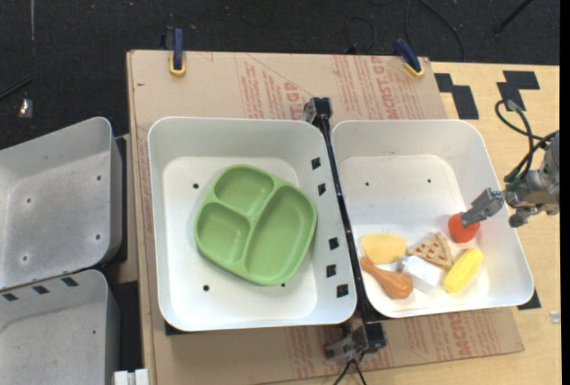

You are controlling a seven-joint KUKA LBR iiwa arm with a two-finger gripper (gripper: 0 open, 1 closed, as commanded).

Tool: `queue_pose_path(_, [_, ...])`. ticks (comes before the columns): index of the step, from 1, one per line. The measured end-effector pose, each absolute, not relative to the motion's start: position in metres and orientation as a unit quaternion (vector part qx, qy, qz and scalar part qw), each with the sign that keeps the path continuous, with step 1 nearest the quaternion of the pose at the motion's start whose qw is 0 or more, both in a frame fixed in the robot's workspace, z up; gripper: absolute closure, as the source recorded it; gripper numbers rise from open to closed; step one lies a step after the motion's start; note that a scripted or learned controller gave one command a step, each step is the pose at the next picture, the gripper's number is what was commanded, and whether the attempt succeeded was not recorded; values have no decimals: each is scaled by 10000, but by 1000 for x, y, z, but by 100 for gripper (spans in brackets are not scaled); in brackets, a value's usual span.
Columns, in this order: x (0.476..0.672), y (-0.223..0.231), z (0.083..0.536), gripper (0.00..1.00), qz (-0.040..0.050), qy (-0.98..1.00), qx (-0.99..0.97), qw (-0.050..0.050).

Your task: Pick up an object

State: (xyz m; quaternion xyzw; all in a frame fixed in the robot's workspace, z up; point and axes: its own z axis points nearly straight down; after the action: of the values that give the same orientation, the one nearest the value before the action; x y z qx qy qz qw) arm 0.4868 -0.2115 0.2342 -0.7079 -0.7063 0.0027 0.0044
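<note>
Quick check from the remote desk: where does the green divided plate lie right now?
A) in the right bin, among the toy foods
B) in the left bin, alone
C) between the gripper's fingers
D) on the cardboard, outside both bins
B: the green divided plate lies flat on the floor of the left bin, while the toy foods cluster in the right bin near the gripper.

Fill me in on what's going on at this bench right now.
A robot arm reaches in from the right, its gripper low over the right bin, right beside a red object. Nothing is visibly held yet. Other toy foods cluster in that bin's near corner, including a yellow corn cob and a drumstick. The left bin holds a green divided plate.
</note>
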Motion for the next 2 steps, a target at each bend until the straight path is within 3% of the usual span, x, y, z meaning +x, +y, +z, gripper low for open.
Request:
queue_pose_path(1, [489, -211, 239, 0, 4, -7074, -7069, 1])
queue_pose_path(2, [488, -204, 193, 0, 9, -7067, -7075, 22])
